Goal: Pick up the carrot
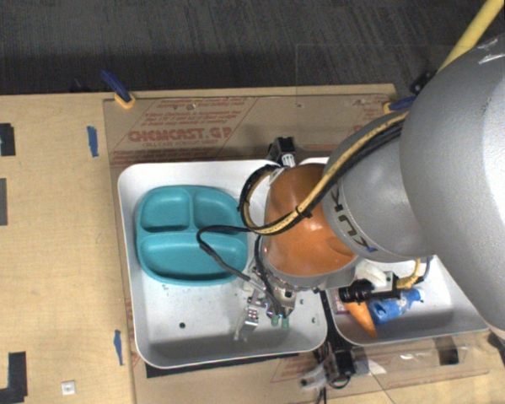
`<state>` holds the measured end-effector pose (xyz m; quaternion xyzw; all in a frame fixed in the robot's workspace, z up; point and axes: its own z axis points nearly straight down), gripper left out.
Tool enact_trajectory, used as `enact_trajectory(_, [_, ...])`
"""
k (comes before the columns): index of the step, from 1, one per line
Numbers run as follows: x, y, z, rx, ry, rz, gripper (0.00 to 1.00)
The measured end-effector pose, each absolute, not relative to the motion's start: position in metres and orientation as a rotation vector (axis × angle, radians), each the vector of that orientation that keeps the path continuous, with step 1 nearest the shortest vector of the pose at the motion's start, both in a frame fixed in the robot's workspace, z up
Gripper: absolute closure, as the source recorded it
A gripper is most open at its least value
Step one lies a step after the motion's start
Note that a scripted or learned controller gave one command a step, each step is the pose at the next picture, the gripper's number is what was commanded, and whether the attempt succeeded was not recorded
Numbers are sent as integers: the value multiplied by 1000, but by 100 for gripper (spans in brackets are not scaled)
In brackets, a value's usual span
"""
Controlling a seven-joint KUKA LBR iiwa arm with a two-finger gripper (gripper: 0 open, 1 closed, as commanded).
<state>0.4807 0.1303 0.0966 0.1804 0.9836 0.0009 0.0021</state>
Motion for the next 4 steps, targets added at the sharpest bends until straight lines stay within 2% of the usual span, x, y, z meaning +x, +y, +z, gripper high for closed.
enact_trajectory(2, [487,146,94,-332,3099,15,0])
enact_trajectory(3, [490,147,106,-331,3088,20,100])
enact_trajectory(4, [496,208,132,-332,3117,9,100])
